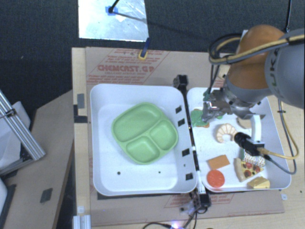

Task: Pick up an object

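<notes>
Gripper [208, 112] sits low in the back-left corner of the right bin [202, 144], directly over a green toy food piece [198, 118], possibly a lettuce leaf. Contact or just above: too close to call. Whether it's open or closed, can't tell; the wrist body blocks the view.

Same bin: croissant [225, 132] just beside the green piece, toward the middle. Orange cracker [218, 162] and red tomato slice [216, 178] near the front. Pizza slice [247, 168] and cheese wedge [259, 183] at front right.

Left bin [105, 104]: green divided plate [145, 132], roughly centred, lying flat.
</notes>
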{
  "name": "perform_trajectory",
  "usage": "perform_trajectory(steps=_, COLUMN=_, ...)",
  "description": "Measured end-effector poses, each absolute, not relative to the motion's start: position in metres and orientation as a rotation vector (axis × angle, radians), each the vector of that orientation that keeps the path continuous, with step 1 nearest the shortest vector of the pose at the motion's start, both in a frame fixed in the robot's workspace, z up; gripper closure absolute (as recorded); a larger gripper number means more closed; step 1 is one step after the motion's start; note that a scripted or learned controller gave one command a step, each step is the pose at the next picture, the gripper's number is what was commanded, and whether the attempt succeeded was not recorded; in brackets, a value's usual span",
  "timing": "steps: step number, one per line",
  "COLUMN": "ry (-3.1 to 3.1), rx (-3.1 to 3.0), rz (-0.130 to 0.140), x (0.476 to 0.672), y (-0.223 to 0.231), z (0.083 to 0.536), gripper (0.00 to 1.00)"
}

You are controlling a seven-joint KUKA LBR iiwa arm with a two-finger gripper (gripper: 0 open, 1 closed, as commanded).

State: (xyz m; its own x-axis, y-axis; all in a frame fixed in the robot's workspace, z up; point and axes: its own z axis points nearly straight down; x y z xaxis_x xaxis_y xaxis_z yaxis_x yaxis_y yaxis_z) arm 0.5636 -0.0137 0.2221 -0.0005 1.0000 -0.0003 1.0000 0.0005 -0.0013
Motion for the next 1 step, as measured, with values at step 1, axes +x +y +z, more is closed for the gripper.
perform_trajectory(steps=1, ry=-2.225, rx=-2.219, rz=-0.003, x=0.5703, y=-0.0127, z=0.2219, gripper=1.00)
